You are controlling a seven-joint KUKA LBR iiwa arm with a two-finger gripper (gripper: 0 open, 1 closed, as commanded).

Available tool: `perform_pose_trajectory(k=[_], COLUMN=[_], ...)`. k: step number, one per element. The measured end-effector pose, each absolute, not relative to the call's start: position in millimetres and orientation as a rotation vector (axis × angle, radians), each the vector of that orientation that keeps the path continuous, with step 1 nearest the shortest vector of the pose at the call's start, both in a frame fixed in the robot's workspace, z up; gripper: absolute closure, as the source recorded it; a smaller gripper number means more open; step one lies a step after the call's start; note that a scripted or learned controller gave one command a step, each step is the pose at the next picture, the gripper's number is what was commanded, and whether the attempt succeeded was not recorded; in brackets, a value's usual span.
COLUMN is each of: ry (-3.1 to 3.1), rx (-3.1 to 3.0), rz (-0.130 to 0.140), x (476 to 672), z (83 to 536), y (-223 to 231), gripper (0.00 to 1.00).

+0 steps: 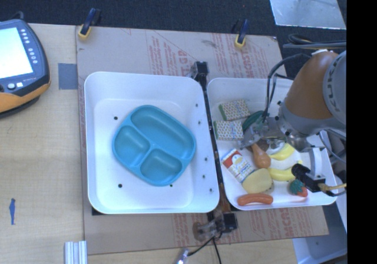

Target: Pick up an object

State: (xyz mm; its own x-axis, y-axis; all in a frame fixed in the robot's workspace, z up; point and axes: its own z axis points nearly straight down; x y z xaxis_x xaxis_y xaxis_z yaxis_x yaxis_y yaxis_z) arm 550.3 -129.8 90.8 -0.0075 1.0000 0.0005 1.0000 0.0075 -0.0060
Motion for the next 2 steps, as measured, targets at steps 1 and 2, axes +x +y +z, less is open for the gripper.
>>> perform_pose_trajectory(k=[1,2], ry=[-2.230,-2.225], rx=[-2.206,-2.214], rz=[0.011,0.002], x=[550.2,552.4], z=[101,211], y=[-131,-61], gripper=[1.00,1.00])
